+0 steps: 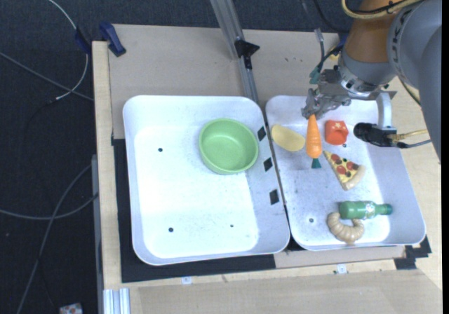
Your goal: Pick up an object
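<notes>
The right bin (393, 186) holds an orange carrot (313, 137) lying lengthwise near its back. A pale yellow piece (287, 138) lies to the carrot's left and a red block (336, 132) to its right. A pizza slice (344, 169), a green bottle (364, 209) and a tan curved pastry (346, 228) lie nearer the front. My gripper (320, 104) hangs low over the bin's back edge, right at the carrot's far tip. Whether it touches the carrot is unclear.
A green bowl (228, 146) sits in the left bin (175, 200) near its back right. A metal pole (224, 11) slants up from between the bins. The arm's black fitting (372, 133) sticks out beside the red block.
</notes>
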You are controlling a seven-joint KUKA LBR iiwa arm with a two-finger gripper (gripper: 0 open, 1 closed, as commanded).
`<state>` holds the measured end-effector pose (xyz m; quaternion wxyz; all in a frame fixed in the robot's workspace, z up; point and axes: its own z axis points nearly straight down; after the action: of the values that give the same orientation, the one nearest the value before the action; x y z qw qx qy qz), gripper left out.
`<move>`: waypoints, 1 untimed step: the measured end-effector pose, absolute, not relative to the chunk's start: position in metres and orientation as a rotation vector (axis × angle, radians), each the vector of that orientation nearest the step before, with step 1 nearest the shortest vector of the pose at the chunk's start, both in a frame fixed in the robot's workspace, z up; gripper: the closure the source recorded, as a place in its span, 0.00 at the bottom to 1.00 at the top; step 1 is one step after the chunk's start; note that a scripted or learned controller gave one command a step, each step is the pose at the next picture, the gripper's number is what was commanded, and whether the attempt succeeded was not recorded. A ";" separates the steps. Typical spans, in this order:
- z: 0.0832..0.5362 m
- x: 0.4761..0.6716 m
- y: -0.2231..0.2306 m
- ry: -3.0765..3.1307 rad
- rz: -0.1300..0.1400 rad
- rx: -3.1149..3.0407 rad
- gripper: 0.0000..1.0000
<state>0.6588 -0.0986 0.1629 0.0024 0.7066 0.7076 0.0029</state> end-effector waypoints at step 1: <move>0.229 0.663 -0.103 2.219 0.009 2.217 1.00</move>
<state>0.6633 -0.1032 0.2291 0.0027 0.7067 0.7075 0.0029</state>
